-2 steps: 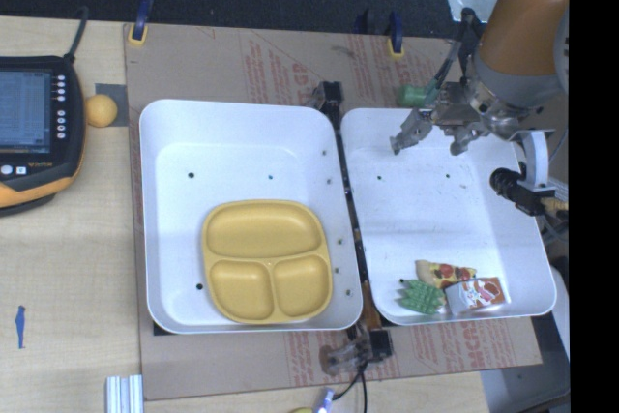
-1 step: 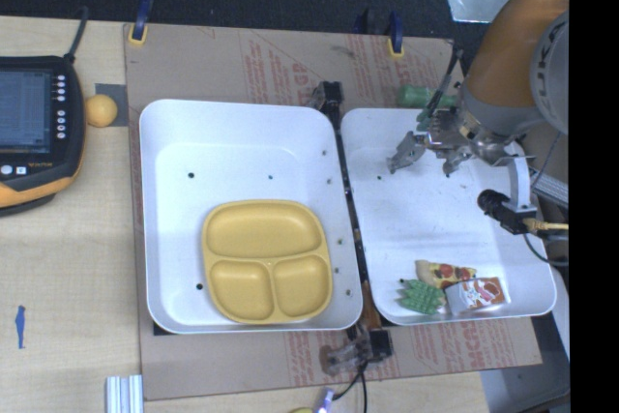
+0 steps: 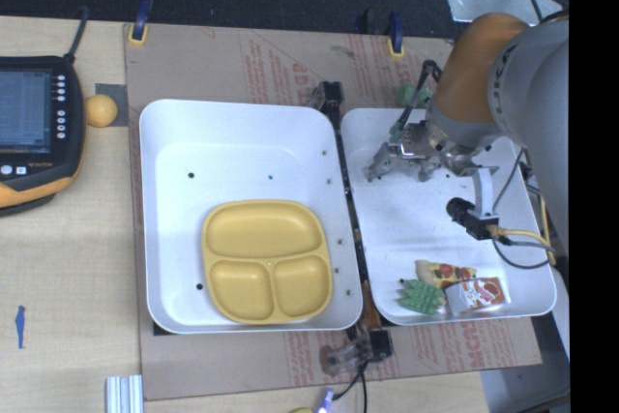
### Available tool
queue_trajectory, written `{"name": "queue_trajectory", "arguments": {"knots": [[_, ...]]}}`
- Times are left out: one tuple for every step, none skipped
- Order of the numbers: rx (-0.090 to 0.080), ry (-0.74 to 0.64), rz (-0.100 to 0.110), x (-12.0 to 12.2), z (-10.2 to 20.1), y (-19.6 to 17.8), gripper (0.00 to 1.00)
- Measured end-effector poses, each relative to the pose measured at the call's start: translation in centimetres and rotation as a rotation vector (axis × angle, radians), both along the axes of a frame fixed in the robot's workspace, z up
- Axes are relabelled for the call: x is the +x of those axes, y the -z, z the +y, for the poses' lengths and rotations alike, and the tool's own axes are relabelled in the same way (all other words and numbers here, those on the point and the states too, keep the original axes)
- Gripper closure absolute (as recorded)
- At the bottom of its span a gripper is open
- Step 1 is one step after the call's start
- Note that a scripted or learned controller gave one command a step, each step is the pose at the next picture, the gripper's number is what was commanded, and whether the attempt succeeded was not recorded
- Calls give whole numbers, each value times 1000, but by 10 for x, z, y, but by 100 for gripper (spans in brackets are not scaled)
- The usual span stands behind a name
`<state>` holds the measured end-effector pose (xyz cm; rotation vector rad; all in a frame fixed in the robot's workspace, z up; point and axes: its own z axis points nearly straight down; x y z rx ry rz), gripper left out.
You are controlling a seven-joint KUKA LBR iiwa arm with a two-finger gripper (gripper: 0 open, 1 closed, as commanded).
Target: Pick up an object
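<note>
Hovering gripper [image 3: 404,163] over right bin [image 3: 387,208], fingers spread, nothing between them, small items [image 3: 455,287] at near edge, yellow tray [image 3: 266,258] in left bin [image 3: 184,150].

A green leafy toy [image 3: 420,296] and a flat red-and-white packet [image 3: 462,286] lie touching in the right bin's [image 3: 387,208] near corner.

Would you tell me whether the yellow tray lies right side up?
Right side up: the tray shows three hollow compartments facing upward.
</note>
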<state>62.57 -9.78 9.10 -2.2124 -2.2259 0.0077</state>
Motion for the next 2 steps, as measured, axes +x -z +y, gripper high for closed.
{"name": "queue_trajectory", "arguments": {"knots": [[1, 5, -4, 30, -92, -1, 0], [2, 3, -4, 31, -92, -12, 100]]}}
